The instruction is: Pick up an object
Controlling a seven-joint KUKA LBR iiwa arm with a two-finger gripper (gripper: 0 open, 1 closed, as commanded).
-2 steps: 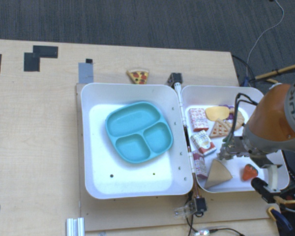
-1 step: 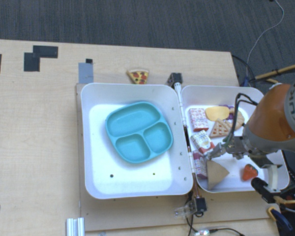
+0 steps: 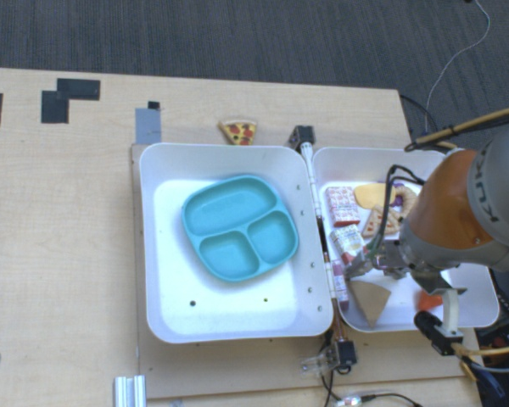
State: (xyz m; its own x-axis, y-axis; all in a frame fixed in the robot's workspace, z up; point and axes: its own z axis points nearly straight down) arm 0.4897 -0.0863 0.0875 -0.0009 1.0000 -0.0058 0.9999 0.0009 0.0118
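The right bin [image 3: 483,310] holds several small items. A red-and-white packet [image 3: 340,205] lies at its back left, with a yellow piece [image 3: 370,195] and a waffle-patterned piece [image 3: 382,222] beside it. A brown wedge-shaped item [image 3: 370,300] rests near the front left. My gripper [image 3: 362,264] is low over the bin's left side, just above the brown wedge and next to a small clear packet [image 3: 347,241]. The grey arm with its orange band [image 3: 445,206] covers much of the bin's right half.
The left bin [image 3: 165,312] holds a blue three-part plate [image 3: 239,226]. On the bench behind the bins are a toy pizza slice [image 3: 237,131], a grey block [image 3: 148,125] and a black clamp [image 3: 302,136]. Cables trail at the front right.
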